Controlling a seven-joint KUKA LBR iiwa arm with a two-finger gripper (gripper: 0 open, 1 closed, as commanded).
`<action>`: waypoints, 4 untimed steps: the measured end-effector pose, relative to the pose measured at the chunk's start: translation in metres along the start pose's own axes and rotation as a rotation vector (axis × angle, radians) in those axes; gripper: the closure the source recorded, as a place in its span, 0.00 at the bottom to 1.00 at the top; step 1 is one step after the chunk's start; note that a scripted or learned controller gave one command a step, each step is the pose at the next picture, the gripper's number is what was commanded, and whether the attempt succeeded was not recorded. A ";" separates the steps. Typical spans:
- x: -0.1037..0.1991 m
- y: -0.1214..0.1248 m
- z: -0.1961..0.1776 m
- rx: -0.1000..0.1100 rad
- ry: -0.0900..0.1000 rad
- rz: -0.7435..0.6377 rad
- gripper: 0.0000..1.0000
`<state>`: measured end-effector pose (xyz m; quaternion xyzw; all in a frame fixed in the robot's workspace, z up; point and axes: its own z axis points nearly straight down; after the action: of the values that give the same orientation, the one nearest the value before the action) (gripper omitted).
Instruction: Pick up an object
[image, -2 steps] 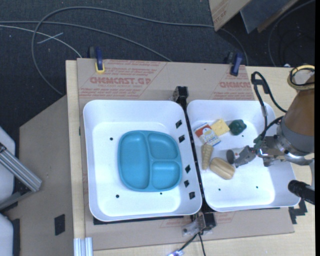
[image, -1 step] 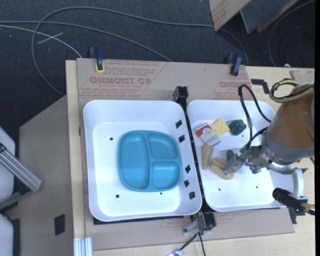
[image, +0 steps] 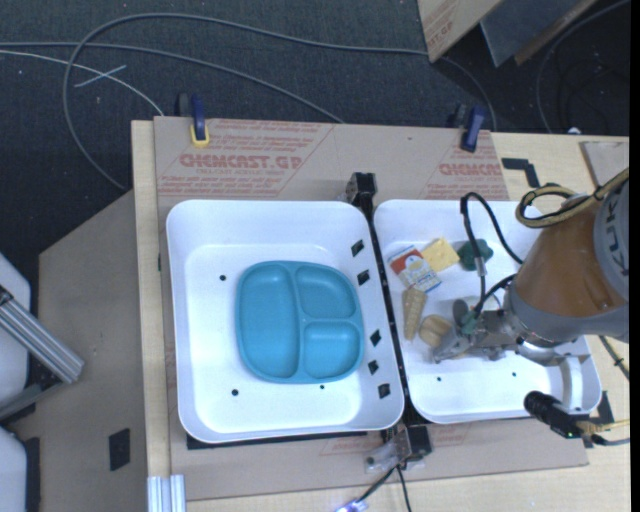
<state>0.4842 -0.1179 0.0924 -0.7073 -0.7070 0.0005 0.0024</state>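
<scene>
A grey KUKA arm (image: 570, 275) reaches in from the right over the right bin (image: 470, 405), its gripper (image: 455, 338) lowered among a small cluster of toy food pieces near the bin's left wall. Just beside the gripper lies a tan, rounded piece (image: 433, 328); a pale cone-shaped piece (image: 413, 310) sits to its left, with a yellow block (image: 440, 254) and a red-and-white item (image: 408, 263) farther back. How wide the gripper stands, and whether it has anything in it, cannot be told at this angle. The left bin (image: 195, 300) carries a blue divided plate (image: 298, 322), well apart from the action. By the look of it, this is the reach-and-grasp step, with the tan piece the likely target. The next move calls for closing squarely on one piece without nudging its neighbours, then lifting straight up.
</scene>
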 end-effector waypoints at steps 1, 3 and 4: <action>0.000 0.000 -0.012 -0.003 0.000 0.000 1.00; 0.004 0.000 -0.121 -0.005 -0.003 -0.001 1.00; 0.048 0.012 -0.119 -0.005 -0.002 -0.004 1.00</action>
<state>0.4965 -0.0704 0.2111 -0.7058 -0.7084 -0.0006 0.0001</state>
